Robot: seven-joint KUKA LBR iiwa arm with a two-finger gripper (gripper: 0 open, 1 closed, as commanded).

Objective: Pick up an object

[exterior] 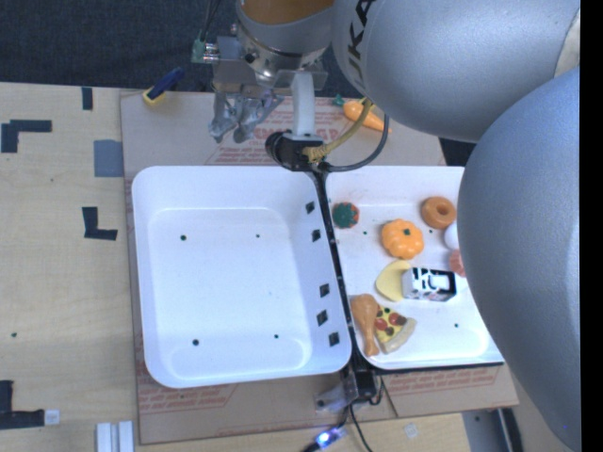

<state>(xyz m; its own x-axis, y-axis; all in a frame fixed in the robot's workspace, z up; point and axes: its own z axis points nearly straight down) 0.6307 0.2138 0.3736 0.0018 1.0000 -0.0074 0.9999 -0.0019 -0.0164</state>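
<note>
My gripper (241,121) hangs over the brown bench just beyond the far rim of the left bin (151,252), with nothing seen in it. The objects lie in the right bin (471,351): a small green and red ball (346,215), a glazed donut (438,212), an orange fruit (402,239), a yellow wedge (389,279), a white and black box (431,283), a pizza slice (394,329) and a brown bread stick (364,318). All of them sit to the right of and nearer the camera than the gripper.
The big grey arm covers the upper right of the view and part of the right bin. An orange carrot-like piece (364,113) lies on the bench behind the bins. A blue and yellow tool (162,86) sits at the bench's far left corner. A black divider strip (325,252) runs between the bins.
</note>
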